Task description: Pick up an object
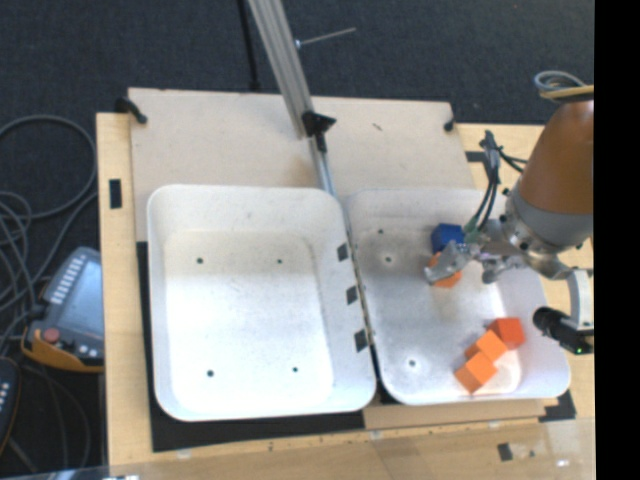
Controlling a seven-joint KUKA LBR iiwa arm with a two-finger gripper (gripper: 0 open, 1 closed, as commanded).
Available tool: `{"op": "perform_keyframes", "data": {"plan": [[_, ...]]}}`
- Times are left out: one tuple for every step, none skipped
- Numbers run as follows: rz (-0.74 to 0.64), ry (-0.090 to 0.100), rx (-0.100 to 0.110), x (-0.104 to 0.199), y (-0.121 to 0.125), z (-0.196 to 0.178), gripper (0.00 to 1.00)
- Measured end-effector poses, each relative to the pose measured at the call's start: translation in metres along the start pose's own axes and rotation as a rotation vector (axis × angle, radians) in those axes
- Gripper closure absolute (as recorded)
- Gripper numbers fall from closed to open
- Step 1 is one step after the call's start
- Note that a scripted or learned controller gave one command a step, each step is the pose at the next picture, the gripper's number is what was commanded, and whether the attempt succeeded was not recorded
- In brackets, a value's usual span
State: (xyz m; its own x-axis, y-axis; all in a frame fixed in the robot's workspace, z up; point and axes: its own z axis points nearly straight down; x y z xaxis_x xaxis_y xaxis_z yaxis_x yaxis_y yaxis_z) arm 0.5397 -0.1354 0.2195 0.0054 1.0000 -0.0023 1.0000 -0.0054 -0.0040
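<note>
Both bins are white with fine dark speckles: the left bin [250, 298] and the right bin [400, 318]. In the right bin, a blue block [446, 236] and a small orange piece [446, 278] lie by the grey gripper [447, 265]; three orange blocks [489, 354] sit nearer the corner. The arm [560, 173] shows an orange band over grey. The bench [290, 138] is pale tan, the floor [110, 28] dark charcoal
</note>
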Motion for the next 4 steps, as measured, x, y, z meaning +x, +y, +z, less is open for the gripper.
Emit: {"op": "perform_keyframes", "data": {"plan": [[-0.003, -0.001, -0.008, -0.025, 0.029, 0.124, 0.0], [0.0, 0.006, 0.036, -0.013, 0.116, 0.124, 0.0], [-0.004, 0.001, -0.003, 0.001, 0.086, 0.122, 0.0], [-0.005, -0.001, -0.007, -0.001, 0.087, 0.111, 1.0]]}}
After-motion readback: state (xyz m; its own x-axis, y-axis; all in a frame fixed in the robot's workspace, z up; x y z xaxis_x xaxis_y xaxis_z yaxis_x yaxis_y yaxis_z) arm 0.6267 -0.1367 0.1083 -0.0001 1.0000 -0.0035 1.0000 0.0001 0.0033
